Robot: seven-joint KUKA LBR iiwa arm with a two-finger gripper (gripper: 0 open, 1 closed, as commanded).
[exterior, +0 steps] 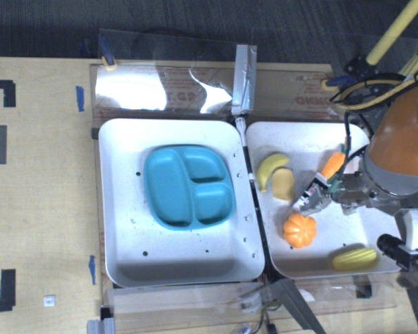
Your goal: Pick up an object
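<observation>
Orange pumpkin (299,230) lies lower centre of right bin (292,134), just below gripper (311,200), whose grip I cannot tell. Banana (269,168), carrot (331,165) nearby. Left bin (118,256): blue tray (189,185).

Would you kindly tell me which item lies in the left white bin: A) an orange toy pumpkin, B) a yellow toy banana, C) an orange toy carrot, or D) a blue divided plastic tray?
D: the blue divided plastic tray lies alone in the left white bin, while the orange toy pumpkin, yellow toy banana and orange toy carrot all lie in the right white bin.
</observation>
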